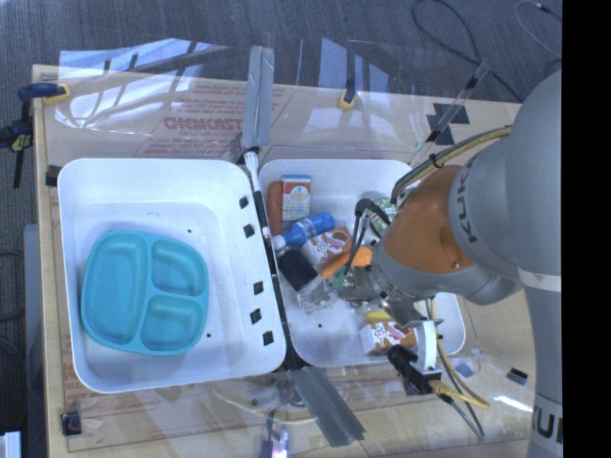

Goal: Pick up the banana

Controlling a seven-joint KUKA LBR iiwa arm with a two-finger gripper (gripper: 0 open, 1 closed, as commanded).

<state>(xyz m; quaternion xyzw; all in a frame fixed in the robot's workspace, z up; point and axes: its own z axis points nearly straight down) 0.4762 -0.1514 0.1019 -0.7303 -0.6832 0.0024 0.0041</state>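
Bins [143, 184]: two; blue tray [143, 292]: one.

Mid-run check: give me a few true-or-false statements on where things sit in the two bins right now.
1. The turquoise divided plastic tray lies in the left white bin. True.
2. The blue plastic bottle lies in the left bin. False: it lies in the right white bin.
3. The grey arm with the orange band hangs over the right bin. True.
4. The red and white carton rests on the turquoise tray. False: it sits near the right bin's far edge.
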